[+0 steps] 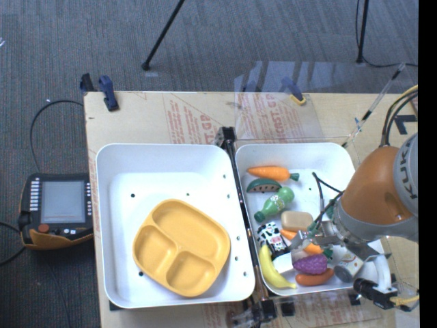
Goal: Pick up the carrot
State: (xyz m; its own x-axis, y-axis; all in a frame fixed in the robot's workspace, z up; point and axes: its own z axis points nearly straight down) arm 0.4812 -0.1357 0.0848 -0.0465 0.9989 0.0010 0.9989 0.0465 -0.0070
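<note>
The carrot (pixel 272 173), orange with a green stem end, lies flat near the far wall of the right bin (pixel 341 157), pointing left. My gripper (pixel 308 242) hangs low over the near right part of that bin, above a heap of toy food and well short of the carrot. The orange-banded wrist (pixel 374 191) covers the bin's right side. Small orange pieces (pixel 313 249) lie just beside the gripper, and I see nothing held.
The right bin also holds a watermelon slice (pixel 263 185), a green bottle (pixel 276 200), a tan block (pixel 297 219), a cow-patterned carton (pixel 271 236), a banana (pixel 273 268) and a purple piece (pixel 311 264). A yellow divided plate (pixel 181 247) sits in the left bin (pixel 116 183).
</note>
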